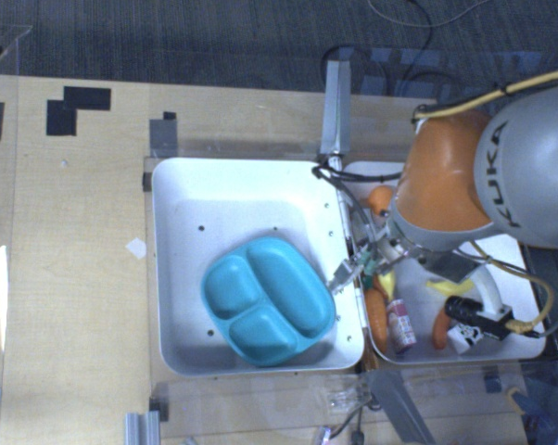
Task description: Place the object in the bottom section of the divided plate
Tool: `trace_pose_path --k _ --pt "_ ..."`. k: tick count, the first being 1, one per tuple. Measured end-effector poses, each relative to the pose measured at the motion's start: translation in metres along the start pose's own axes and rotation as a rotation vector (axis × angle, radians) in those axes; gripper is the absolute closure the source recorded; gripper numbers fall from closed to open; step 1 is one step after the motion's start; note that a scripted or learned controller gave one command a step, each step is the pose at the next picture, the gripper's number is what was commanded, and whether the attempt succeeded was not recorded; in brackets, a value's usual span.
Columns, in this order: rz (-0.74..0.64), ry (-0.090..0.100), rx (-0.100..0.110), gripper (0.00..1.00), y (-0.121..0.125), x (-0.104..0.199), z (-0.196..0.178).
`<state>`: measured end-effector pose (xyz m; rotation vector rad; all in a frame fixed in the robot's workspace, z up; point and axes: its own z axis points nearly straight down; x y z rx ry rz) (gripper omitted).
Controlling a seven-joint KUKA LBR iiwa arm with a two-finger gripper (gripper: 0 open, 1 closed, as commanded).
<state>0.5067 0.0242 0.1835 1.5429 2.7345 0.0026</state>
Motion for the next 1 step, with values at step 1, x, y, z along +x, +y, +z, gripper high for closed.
trace_pose_path --k 1 --pt "-0.001 -0.001 -0.003 1.0 0.002 -0.0008 -0.0097"
